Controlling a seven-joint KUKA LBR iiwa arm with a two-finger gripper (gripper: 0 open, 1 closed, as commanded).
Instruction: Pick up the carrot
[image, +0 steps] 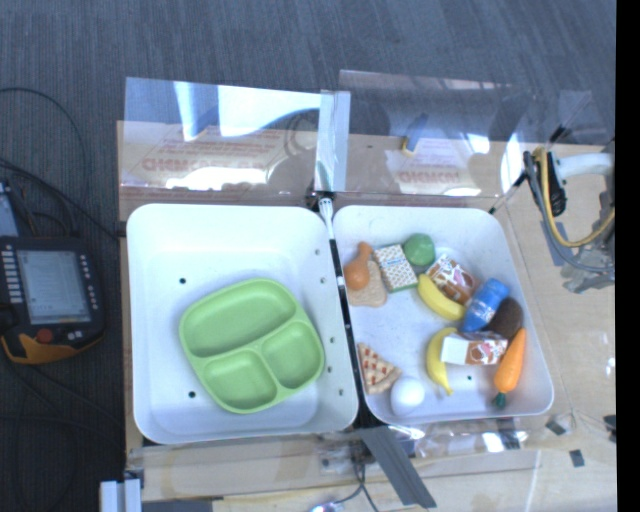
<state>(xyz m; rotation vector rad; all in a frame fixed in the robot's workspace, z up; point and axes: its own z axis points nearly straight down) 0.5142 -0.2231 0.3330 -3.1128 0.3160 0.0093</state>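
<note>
The carrot (510, 363) is orange with a small green tip at its lower end. It lies near the right wall of the right bin (520, 262), pointing up and slightly left, next to a dark brown item (510, 317) and a white and red packet (473, 350). Part of the arm's hardware (585, 215) with yellow cables shows at the far right edge, outside the bin.
The right bin also holds two bananas (437, 297), a blue can (485, 303), a green ball (419, 248), a white egg (407, 395), a waffle slice (376, 368), a chicken leg (358, 266) and cracker boxes. The left bin (160, 250) holds a green divided plate (252, 344). A teach pendant (48, 290) lies at left.
</note>
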